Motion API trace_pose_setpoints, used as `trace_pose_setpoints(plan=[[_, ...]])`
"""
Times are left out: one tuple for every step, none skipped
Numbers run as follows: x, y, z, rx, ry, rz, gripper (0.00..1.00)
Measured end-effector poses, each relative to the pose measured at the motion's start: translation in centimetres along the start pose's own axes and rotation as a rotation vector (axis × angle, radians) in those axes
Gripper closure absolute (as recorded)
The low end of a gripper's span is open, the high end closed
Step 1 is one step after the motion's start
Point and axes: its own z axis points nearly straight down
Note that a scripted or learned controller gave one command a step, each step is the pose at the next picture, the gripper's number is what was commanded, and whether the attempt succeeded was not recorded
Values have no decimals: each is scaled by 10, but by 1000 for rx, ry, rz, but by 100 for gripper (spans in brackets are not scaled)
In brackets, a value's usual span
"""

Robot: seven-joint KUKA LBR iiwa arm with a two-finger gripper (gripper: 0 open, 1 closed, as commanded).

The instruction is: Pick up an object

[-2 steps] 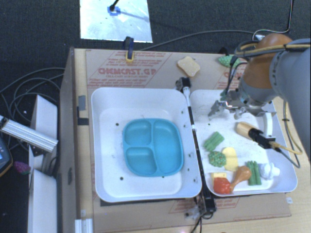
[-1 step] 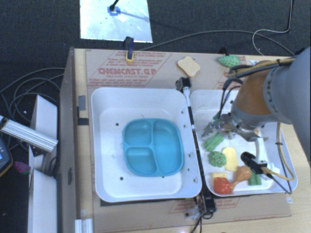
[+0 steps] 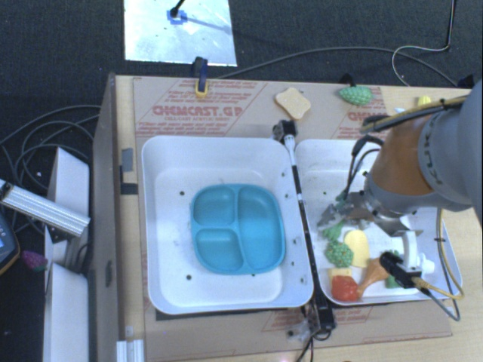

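Pincer (image 3: 332, 216): low in right bin (image 3: 321, 161), over green piece (image 3: 333, 232); opening unclear.
Progress: nothing lifted yet; grasp + lift remained.

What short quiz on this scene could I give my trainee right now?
1. True or false: the blue tray lies in the left bin.
2. Which item sits outside both bins? A) toast B) red piece C) yellow piece
3. Fill in: the gripper hangs over the ____ bin.

Key: 1 true. 2 A; the toast lies on the cardboard behind the bins. 3 right; it is by the toy food in the right bin.
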Motion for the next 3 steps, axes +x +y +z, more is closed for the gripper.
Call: trace_pose_setpoints(plan=[[-5, -55, 0, -1, 0, 1, 0], [-17, 13, -1, -3, -1, -2, 0], [-45, 127, -70, -8, -2, -4, 0]])
